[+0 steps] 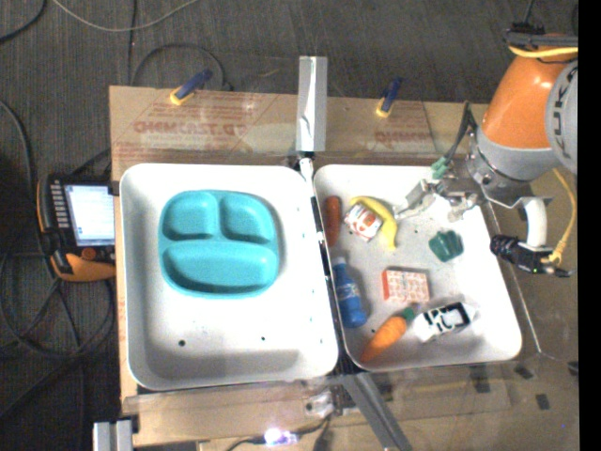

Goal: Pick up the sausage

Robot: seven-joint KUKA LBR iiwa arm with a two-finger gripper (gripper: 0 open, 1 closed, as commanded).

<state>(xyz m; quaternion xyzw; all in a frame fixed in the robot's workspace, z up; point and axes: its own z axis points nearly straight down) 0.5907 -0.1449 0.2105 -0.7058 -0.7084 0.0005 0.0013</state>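
The sausage [331, 218] is a short reddish-brown stick lying lengthwise against the left wall of the right bin [498, 280], near its far end. My gripper [439, 199] hangs over the far right part of that bin, well to the right of the sausage and apart from it. It is open, with nothing between its fingers. A banana [377, 216] and a red and white pack [362, 220] lie between the gripper and the sausage.
The right bin also holds a green block [446, 244], a blue bottle [348, 294], a patterned card box [405, 286], a carrot [388, 334] and a black and white item [445, 318]. The left bin [141, 336] holds a teal divided tray [222, 242].
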